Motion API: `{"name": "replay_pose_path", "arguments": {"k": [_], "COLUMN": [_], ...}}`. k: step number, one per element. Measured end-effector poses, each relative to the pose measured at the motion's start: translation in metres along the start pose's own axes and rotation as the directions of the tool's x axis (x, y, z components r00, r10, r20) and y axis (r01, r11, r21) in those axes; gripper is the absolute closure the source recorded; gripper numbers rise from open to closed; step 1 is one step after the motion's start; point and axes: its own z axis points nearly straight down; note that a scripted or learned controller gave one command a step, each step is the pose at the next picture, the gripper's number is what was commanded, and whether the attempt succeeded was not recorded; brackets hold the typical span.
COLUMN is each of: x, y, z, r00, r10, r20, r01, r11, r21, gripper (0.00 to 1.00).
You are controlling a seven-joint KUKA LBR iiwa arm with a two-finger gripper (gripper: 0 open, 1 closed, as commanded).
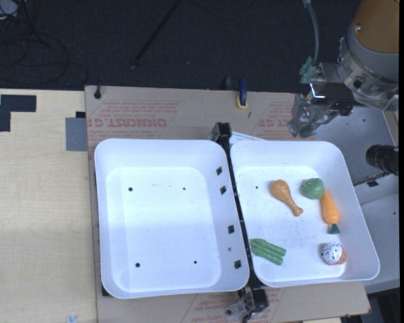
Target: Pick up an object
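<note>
Left bin (114, 180): white, shallow, sits on the counter (34, 200) at 9 o'clock of the frame; only small dark marks on its floor.

Right bin (353, 180): touches the left bin along a centre divider and holds five candidate objects.
- Green bean-pod toy (268, 250), at 7 o'clock in the bin, lying flat near the divider.
- Toy chicken drumstick (285, 196), tan-orange, near the bin's centre, thin end pointing toward 5 o'clock.
- Green rounded toy (313, 188), possibly a pepper, just beside the drumstick at its 2 o'clock.
- Toy carrot (330, 209), orange, lying lengthwise just below the green toy, apparently touching it.
- White speckled ball (332, 253), at 5 o'clock in the bin, apart from the rest.

Claw (304, 125): hangs beyond the right bin's far rim at 12 o'clock, above the cardboard, nothing between the fingers. Spread or pressed together: cannot tell, detail too blurred.

Step, as judged: approach stage, no object picked. All five lie on the bin floor.

Next move calls for: travel toward 6 o'clock over the bin, choose a target, descend. The bean pod or ball look easiest, being isolated. The carrot and green toy crowd each other, so fingers risk nudging a neighbour.
</note>
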Motion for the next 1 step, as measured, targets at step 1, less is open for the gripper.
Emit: {"name": "replay_pose_path", "arguments": {"k": [1], "x": [0.0024], "y": [-0.0181], "z": [0.1370], "r00": [1.000], "r10": [-0.004], "r20": [0.000], "r01": [0.004], "r11": [1.000], "r21": [0.020], "gripper": [1.00]}}
